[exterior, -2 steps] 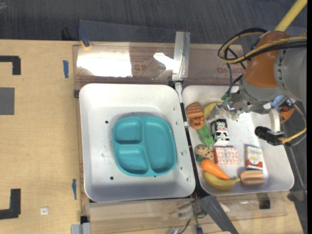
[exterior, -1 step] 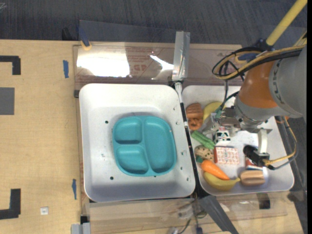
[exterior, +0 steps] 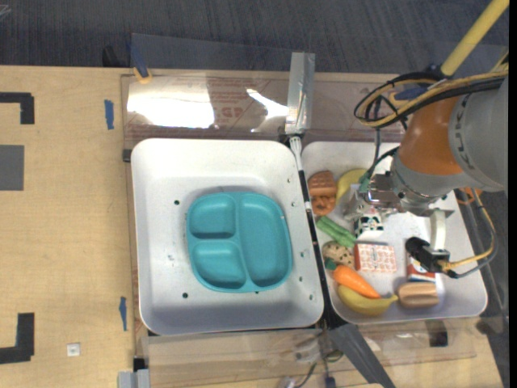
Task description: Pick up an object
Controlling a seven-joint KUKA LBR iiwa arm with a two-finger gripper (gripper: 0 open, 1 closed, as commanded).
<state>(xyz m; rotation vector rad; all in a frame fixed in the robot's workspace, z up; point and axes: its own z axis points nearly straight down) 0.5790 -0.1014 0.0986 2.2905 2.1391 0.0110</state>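
Toys crowd the right bin (exterior: 477,297), and none of them has left it, so the pick looks not yet made. The pincer (exterior: 370,208) hangs low over that bin's middle, under the grey wrist and orange band (exterior: 432,140). Whether its tips are apart or together I cannot tell; the wrist hides them from this slant, and nothing shows between them.

Just below the pincer sits a black-and-white cow (exterior: 371,225), touching or nearly so, and it seems the likeliest target. Below the cow lies a red-patterned box (exterior: 376,259), then a carrot (exterior: 355,280) resting on a banana (exterior: 363,300). To the pincer's left are a waffle (exterior: 322,191) and a green bean (exterior: 334,231); a cookie (exterior: 338,255) lies lower left. A hot dog (exterior: 418,295) sits lower right.

Far to the left, the other bin (exterior: 153,176) bears a teal tray (exterior: 240,240).

What is left, by my judgement: closing on something, then lifting it clear.
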